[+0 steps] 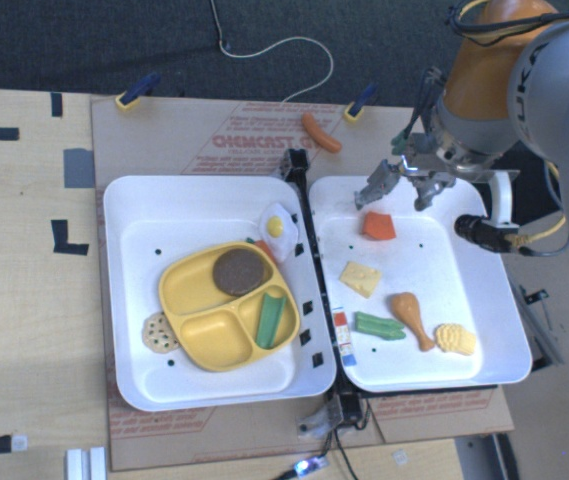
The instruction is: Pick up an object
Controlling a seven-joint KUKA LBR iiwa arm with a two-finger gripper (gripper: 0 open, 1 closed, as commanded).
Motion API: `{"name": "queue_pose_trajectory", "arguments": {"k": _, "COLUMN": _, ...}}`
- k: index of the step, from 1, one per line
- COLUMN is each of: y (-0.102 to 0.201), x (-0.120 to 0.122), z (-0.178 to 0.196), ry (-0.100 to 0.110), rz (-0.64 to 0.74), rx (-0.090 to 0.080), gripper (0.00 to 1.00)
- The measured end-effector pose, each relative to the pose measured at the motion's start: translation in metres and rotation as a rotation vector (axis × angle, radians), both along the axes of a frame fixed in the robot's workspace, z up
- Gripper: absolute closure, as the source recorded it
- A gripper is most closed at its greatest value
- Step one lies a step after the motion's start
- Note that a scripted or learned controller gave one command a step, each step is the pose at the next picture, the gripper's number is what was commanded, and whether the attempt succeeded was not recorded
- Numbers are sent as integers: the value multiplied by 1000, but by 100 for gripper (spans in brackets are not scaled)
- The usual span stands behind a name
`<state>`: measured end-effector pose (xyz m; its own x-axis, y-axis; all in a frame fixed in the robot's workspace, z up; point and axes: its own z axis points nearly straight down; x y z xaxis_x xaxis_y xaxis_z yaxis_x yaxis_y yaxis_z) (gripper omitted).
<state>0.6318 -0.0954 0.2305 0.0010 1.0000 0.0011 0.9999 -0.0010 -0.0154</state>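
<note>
My gripper (400, 194) hangs over the far part of the right bin (484, 298), its two fingers spread open with nothing between them. Just below it lies an orange-red block (379, 227). Further down the same bin are a pale yellow cheese wedge (360, 278), a green bean pod (379, 326), a brown chicken drumstick (411, 318) and a yellow ridged piece (455, 339). A small striped stick (342, 329) lies along the bin's left wall.
The left bin (129, 268) holds a yellow divided tray (186, 293) with a brown patty (238, 270) and a green piece (270, 320), plus a cookie (160, 333) and a fried egg (277, 227). An orange sausage (321, 133) lies on the cardboard behind the bins.
</note>
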Motion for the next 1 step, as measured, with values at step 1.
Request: {"name": "queue_pose_trajectory", "arguments": {"k": 1, "y": 0, "x": 2, "z": 9, "ry": -14, "rz": 3, "rx": -1, "gripper": 0}}
